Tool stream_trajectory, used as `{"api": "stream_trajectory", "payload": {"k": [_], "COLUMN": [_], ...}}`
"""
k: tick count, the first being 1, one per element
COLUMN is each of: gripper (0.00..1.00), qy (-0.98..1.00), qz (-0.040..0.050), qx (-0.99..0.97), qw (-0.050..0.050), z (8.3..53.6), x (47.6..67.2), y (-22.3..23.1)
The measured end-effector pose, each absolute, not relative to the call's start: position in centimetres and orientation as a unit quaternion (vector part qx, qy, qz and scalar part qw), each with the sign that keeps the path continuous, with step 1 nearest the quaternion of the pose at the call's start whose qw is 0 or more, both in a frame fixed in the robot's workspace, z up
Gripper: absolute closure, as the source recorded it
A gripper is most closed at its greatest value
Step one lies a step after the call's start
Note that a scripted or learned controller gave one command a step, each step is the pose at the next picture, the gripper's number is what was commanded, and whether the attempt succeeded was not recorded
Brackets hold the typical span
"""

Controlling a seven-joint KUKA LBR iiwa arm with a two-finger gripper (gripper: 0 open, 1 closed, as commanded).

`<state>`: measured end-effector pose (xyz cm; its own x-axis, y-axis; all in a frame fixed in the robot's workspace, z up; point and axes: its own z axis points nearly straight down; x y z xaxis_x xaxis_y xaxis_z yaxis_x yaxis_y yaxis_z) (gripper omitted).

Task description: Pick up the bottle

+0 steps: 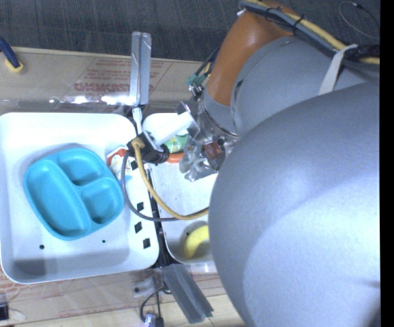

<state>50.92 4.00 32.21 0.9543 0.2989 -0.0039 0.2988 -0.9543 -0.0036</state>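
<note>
Beside the arm, green-and-white bottle (pixel 176 140).

A blue divided plate (pixel 73 193) lies in the left white bin (pixel 9 251). A yellow round object (pixel 197 241) sits at the near edge of the right bin (pixel 183 196). A blue clip (pixel 7 53) rests on the bench's far left corner.

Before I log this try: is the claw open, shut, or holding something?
Claw: low over the right bin; open or shut cannot be told.
</note>
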Motion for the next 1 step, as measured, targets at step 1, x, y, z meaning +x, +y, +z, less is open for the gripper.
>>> {"api": "stream_trajectory", "payload": {"k": [1], "gripper": [1.00], "qy": [-0.241], "qz": [0.0038], "qx": [-0.971], "qw": [0.002], "z": [22.81], "x": [51.00], "y": [-4.09]}}
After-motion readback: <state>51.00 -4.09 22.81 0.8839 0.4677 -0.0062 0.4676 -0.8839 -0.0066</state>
